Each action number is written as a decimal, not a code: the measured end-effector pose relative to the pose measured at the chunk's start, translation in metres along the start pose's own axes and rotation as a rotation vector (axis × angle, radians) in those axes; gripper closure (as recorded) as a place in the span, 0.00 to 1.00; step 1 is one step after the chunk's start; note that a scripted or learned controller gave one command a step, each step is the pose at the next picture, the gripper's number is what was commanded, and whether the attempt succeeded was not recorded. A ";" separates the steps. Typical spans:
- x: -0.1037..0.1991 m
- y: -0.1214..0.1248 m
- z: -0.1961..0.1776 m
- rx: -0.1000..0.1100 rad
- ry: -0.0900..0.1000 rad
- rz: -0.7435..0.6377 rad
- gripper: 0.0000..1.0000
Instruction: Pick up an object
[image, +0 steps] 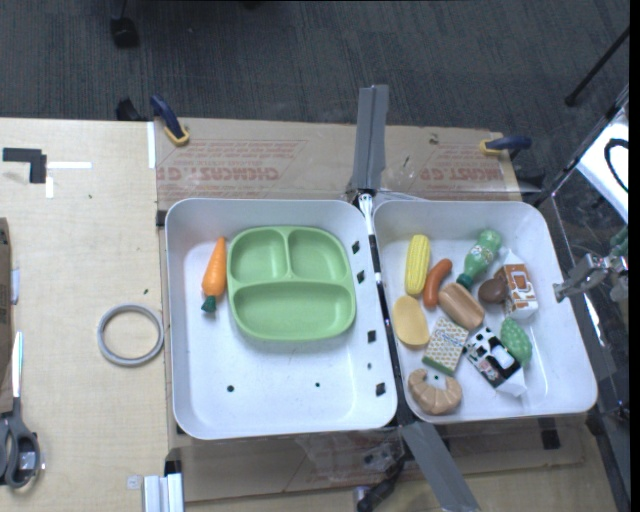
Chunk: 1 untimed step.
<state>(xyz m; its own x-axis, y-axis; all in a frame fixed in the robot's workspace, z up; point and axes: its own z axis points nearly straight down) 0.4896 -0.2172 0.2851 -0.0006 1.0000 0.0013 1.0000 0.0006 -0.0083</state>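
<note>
Light wooden bench (80, 260) carries two white bins side by side, with dark carpet behind it. On the bench, left of the bins, lie a grey ring (130, 333) and scissors (18, 440).

The left bin (280, 400) holds a green plate (292, 282) with three compartments. An orange carrot (214, 272) with a green end lies just beside the plate's left edge.

The right bin (560, 380) holds a heap of toy food, the pieces close together or touching. There are a yellow corn (417, 264), a red-orange sausage (436, 282), a green bottle (480, 257), an orange and white carton (518, 288), a black and white carton (490, 357) and a brown bagel (435, 392) at the near edge.

The gripper (585, 280) is at the right rim of this bin, apart from the toys. Whether it is open or closed cannot be told.
</note>
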 end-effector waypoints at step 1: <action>0.013 0.040 0.182 0.005 0.006 0.259 0.00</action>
<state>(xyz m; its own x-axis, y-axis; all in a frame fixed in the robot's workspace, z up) 0.5280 -0.2043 0.1031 0.2560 0.9667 0.0044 0.9666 -0.2559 -0.0139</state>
